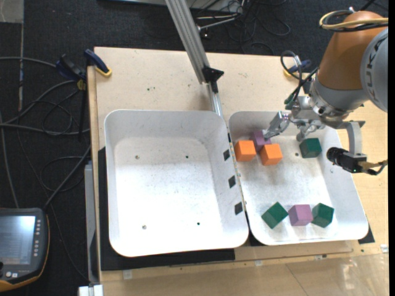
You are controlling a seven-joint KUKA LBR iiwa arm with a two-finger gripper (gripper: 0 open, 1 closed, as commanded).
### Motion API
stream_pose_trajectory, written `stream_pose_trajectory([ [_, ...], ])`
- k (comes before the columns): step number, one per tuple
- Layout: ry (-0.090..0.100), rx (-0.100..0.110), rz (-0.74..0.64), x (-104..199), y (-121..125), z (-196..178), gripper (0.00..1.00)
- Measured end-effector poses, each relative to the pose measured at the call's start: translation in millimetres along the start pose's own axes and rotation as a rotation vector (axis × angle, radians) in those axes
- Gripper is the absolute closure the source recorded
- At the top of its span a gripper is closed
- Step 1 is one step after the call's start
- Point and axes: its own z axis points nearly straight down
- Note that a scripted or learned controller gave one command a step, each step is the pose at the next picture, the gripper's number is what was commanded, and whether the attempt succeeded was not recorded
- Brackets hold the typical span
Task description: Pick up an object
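A purple cube is sitting near the top of the right bin, touching two orange cubes. The fingers are hanging just above and right of it, spread and gripping nothing. A green cube is lying to their right. Below, bare floor is separating this cluster from three cubes near the bottom rim. The left bin is lying alongside.

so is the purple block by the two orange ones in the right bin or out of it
In. The purple block sits inside the right bin, touching the two orange blocks, with the pincer just above it.
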Motion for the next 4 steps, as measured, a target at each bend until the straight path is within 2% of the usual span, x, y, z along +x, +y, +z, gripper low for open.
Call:
stream_pose_trajectory([
  [2, 0.002, -0.007, 0.001, -5.8, 2.4, 97.3, 0.00],
  [3, -0.001, -0.012, 0.000, -6.3, 3.5, 84.1, 1.00],
  [4, 0.000, -0.012, -0.005, 3.8, 8.0, 33.4, 1.00],
])
